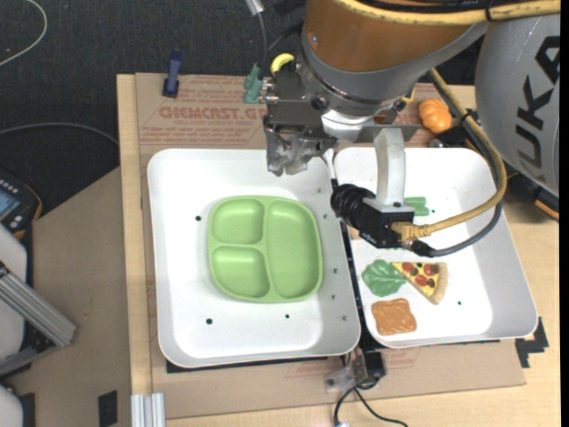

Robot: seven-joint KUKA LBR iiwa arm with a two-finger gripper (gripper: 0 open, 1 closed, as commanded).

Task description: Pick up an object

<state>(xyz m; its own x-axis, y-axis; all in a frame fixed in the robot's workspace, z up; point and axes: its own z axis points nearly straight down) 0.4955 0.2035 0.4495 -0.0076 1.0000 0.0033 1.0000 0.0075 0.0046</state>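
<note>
The grey arm (391, 34) with its orange band fills the top of the view, reaching down over the far rim of the left bin (178, 238). That bin serves as the landmark: it sits on the tabletop (142, 96) and carries a green divided plate (265, 247) near its middle. Just right of it and touching along the shared edge lies the right bin (498, 265). In the right bin's near part rest a pizza slice (421, 278), a green leaf (384, 277) touching the slice's left side, and a brown toast piece (394, 316) nearest the camera. The gripper (289, 158) hangs above the left bin's far edge; whether its fingers are open or closed cannot be told, and nothing shows between them.
</note>
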